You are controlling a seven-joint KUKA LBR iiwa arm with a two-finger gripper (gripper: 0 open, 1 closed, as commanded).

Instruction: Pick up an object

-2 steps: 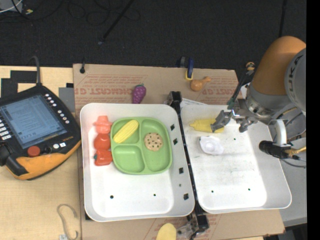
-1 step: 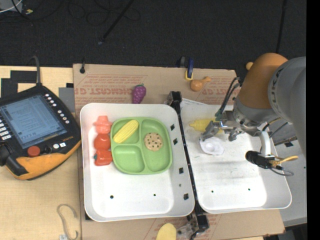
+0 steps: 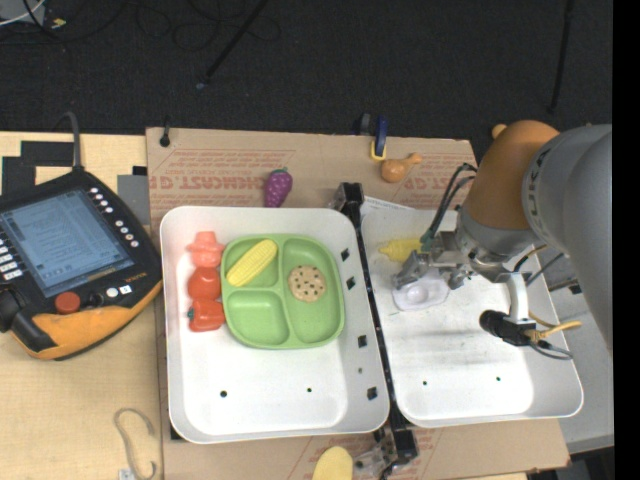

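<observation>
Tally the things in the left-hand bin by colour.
Red: 1, the toy
Green: 1, the divided plate
Yellow: 1, the corn cob
Tan: 1, the cookie
Total: 4

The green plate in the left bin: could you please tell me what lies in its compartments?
In the green plate, a yellow corn cob lies in the upper-left compartment and a cookie in the upper-right. Whatever is under the plate is covered.

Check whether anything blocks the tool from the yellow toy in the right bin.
Nothing visible does. The tool hangs right beside the yellow toy, in the far left corner of the right bin, with no other thing between them.
</observation>
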